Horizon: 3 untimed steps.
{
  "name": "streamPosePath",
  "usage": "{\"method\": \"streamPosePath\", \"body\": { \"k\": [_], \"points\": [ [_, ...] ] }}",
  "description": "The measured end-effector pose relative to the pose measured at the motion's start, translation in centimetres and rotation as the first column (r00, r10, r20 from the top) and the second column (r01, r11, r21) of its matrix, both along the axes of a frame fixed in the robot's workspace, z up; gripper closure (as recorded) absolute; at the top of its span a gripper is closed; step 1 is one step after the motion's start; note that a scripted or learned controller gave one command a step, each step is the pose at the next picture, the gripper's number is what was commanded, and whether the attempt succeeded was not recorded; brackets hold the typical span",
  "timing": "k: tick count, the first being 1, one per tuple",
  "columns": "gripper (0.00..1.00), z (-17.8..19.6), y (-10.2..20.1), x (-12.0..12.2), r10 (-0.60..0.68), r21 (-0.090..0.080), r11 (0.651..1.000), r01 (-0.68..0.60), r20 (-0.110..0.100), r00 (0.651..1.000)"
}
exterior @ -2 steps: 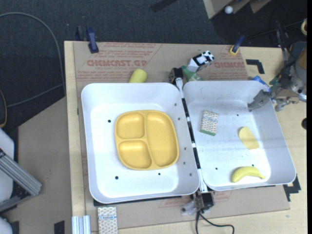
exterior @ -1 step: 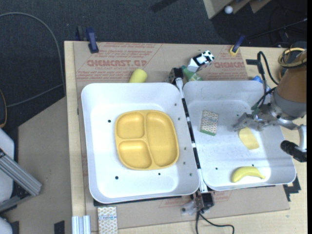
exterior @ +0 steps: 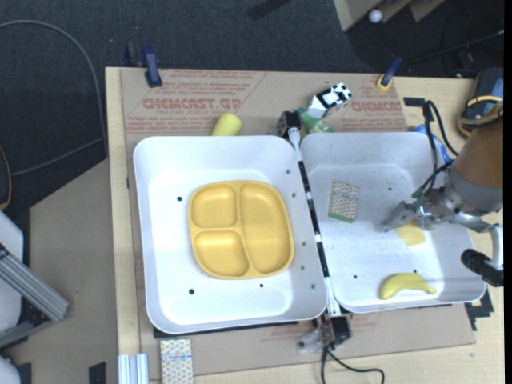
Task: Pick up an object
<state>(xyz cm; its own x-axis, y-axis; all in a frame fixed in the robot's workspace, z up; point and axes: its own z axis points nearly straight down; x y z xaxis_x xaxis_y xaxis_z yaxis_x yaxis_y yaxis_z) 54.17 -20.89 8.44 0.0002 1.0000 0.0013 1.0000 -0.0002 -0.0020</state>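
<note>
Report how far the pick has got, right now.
Done: the gripper has reached into the right bin and sits low beside a small pale yellow piece. In hand: nothing shows between its fingers, so no grasp is confirmed. Left: closing on an object and lifting it. The banana and the patterned square lie untouched in that bin, and the yellow divided plate rests in the left bin.

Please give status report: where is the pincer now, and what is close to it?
Pincer low in right bin, fingers unclear. Pale yellow block beside it, not held. Banana and patterned card lie apart.
</note>
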Motion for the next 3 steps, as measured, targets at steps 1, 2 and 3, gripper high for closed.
{"method": "streamPosePath", "body": {
  "k": [1, 2, 3],
  "points": [
    [1.00, 1.0, 0.0, 0.1, -0.001, -0.001, 1.000, 0.001, 0.002, 1.000],
    [0.00, 1.0, 0.0, 0.1, -0.001, -0.001, 1.000, 0.001, 0.002, 1.000],
    [0.00, 0.0, 0.6, -1.4, 0.000, 0.000, 1.000, 0.000, 0.000, 1.000]
  ]
}}
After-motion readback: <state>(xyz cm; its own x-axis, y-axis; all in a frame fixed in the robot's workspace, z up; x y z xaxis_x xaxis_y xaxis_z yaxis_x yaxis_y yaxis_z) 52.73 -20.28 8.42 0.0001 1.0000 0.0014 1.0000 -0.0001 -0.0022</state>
